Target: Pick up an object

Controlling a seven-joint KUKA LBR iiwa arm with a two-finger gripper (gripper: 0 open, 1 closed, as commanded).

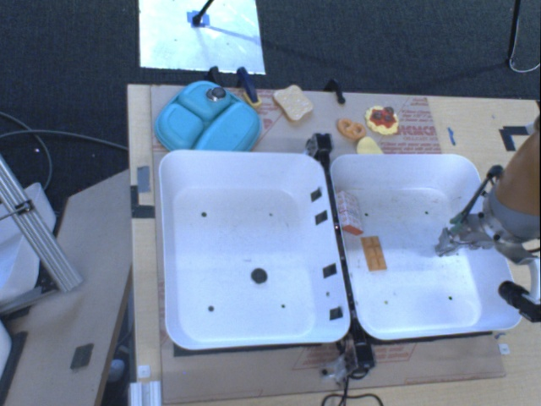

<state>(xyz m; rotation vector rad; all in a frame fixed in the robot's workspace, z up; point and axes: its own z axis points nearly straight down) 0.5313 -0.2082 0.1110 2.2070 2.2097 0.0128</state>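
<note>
White plastic makes up the two shallow bins on my desk, the left bin (182, 176) and the right bin (423, 169), and what I can reach for lies in the right one: a small red-and-white carton-like packet (348, 212) close to the dividing wall, and just below it a flat orange rectangular block (374, 253) lying on the floor of the bin, the two near each other but apart. I judge both to be light; the packet looks like thin card or foil that may crush or skid on the smooth plastic, so I would take it across its narrow sides, while the orange block looks stiffer but lies low, so the pinch would have to come down across its short width with the tips almost on the floor. My claw (446, 242) sits low over the right-hand part of the same bin, well apart from both pieces, and I see nothing between its tips; from this slant I cannot tell how far it is spread. By my count: two bins, two loose pieces in the right one, and one small dark round disc (259, 275) in the left. Behind the bins on the desk I count one blue divided plastic tray (208, 118), one toast-like slice (293, 102), one pretzel-shaped toy (350, 128), one round red-topped toy (382, 119) and one yellow piece (368, 145).
</note>
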